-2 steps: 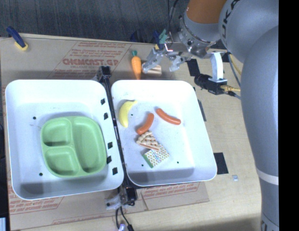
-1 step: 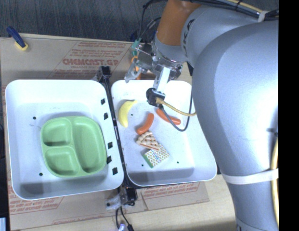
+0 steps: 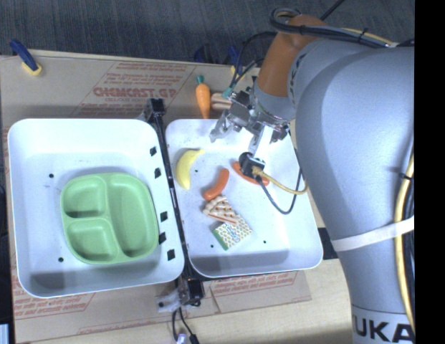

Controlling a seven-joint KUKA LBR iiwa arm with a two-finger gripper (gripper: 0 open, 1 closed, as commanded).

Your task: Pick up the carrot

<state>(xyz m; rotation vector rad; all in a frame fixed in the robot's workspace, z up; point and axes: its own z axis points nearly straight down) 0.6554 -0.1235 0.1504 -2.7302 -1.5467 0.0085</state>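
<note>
the grey arm [image 3: 358, 156] leans over the right bin [image 3: 279, 253]. the left bin [image 3: 29, 156] holds a green divided plate [image 3: 107, 217]. the gripper [image 3: 240, 127] hangs above the right bin's far edge; whether it is open i cannot tell. the carrot [image 3: 202, 99] lies on the bench just beyond that bin, beside the gripper.

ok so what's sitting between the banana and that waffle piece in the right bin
In the camera view, the orange sausage lies between the banana and the waffle piece, its lower end close to the waffle and apart from the banana.
</note>
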